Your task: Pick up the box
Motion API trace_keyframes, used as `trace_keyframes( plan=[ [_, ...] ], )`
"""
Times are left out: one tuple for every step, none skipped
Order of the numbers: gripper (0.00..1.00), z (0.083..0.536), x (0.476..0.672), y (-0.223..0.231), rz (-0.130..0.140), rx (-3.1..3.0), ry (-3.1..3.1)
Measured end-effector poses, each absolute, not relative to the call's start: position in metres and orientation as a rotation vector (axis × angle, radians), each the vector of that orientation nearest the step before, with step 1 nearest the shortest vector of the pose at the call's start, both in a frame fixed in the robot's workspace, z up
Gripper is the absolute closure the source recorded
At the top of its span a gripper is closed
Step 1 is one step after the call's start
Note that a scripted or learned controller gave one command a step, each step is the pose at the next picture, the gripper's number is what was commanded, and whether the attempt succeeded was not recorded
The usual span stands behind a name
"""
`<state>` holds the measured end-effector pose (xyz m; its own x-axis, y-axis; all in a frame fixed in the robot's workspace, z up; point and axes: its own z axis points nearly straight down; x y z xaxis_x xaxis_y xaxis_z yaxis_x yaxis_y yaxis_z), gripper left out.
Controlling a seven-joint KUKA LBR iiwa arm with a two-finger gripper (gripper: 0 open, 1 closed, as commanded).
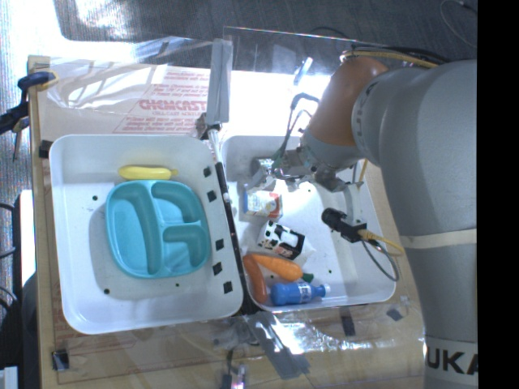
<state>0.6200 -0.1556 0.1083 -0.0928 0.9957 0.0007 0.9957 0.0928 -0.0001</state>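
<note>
Box (263,203) sits in the right bin (369,286), near its upper left, just under my hand (280,171). It looks like a small carton: light, thin-walled, fairly stiff but easy to crush, its printed faces probably slick. I judge the best hold is across its two flat sides, low enough that it won't tip. Whether my hand is apart or together I cannot tell. Below it lie a black-and-white pack (280,240), a carrot (274,267) and a blue bottle (297,292). The left bin (73,298) holds a blue tray (158,227) and a banana (146,171).
</note>
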Motion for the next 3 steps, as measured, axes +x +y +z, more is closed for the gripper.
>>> trace_keyframes(
  plan=[
    [0.0,0.099,0.607,-0.116,0.007,-2.07,-2.393],
    [1.0,0.11,0.608,-0.112,-0.004,-2.059,-2.397],
    [0.0,0.11,0.608,-0.112,-0.004,-2.058,-2.398]
  ],
)
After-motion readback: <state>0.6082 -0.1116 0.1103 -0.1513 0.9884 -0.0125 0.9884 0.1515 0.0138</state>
